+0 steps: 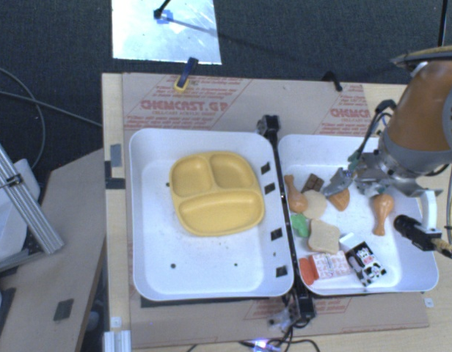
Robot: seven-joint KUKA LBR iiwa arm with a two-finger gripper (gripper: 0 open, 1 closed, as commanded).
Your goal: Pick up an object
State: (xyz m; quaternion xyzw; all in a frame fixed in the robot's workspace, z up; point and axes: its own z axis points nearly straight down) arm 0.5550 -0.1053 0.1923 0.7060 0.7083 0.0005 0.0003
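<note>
The right bin [424, 270] holds several toy foods. A drumstick [382, 211] lies at its right and a second one [293, 194] by the left wall. Between them are a brown chocolate piece [312, 182], a cream round piece [315, 205] and an orange piece [340, 199]. Lower down lie a green item [300, 226], a bread slice [323, 236], a red and white packet [326, 267] and a black and white carton [365, 261]. My gripper [337, 185] reaches in from the right, low over the bin, its tip just above the orange piece and beside the chocolate. Nothing shows held in it.
The left bin [149, 270] carries a yellow divided plate [215, 193]. A black divider with clips [279, 196] runs between the bins. The arm's orange band and grey wrist [424, 123] hang over the right bin's far right corner. Cardboard lies under both bins.
</note>
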